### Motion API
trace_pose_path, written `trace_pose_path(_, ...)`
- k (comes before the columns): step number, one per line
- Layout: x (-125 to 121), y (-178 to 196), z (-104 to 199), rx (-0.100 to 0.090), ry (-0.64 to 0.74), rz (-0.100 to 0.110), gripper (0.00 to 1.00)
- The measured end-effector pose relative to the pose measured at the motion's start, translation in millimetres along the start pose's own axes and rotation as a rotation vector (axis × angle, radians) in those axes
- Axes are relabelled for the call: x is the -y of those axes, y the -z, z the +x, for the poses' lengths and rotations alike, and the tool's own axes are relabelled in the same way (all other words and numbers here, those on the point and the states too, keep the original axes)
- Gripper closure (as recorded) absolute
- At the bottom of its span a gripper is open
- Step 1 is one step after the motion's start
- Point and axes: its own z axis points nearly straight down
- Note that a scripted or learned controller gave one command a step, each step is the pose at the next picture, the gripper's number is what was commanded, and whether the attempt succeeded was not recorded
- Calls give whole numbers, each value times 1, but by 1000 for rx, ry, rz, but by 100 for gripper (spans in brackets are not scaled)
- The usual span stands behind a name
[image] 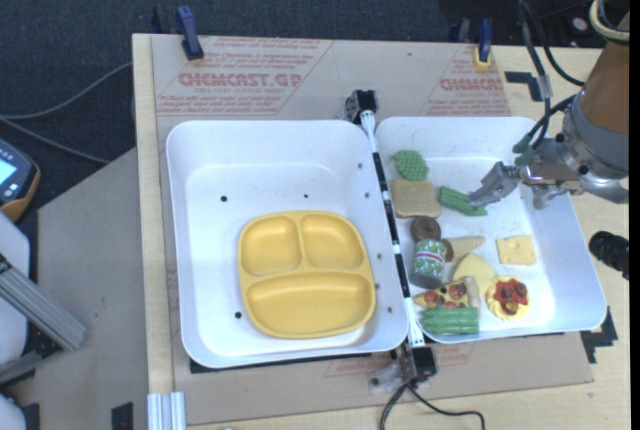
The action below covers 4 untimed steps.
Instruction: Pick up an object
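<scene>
My gripper (pixel 516 190) hangs over the upper right part of the right bin (pixel 580 268), open, with nothing between its fingers. Its left finger (pixel 493 186) is just beside the right end of a green pickle-like piece (pixel 458 200). Toy food lies along the bin's left and lower parts: a green leaf (pixel 408 163), a tan bread slice (pixel 413 196), a small can (pixel 430 261), a cheese square (pixel 516 250), a yellow wedge (pixel 474 270), a small round pizza (pixel 508 296) and a green ridged piece (pixel 450 320).
A yellow divided plate (pixel 305 273) lies in the left bin (pixel 200 168). A black divider rail (pixel 385 208) runs between the bins. Blue clamps (pixel 187 31) hold the board at the back. Cables hang near the arm at the upper right.
</scene>
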Motion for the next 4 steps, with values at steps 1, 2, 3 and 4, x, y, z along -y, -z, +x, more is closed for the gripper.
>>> trace_pose_path(1, -45, -192, 6, -3, 2, 12, 0)
trace_pose_path(2, -93, -188, -81, 5, -4, -6, 0)
trace_pose_path(3, -66, -189, -13, -4, 5, 4, 0)
trace_pose_path(4, -102, -188, -15, 2, 2, -4, 0)
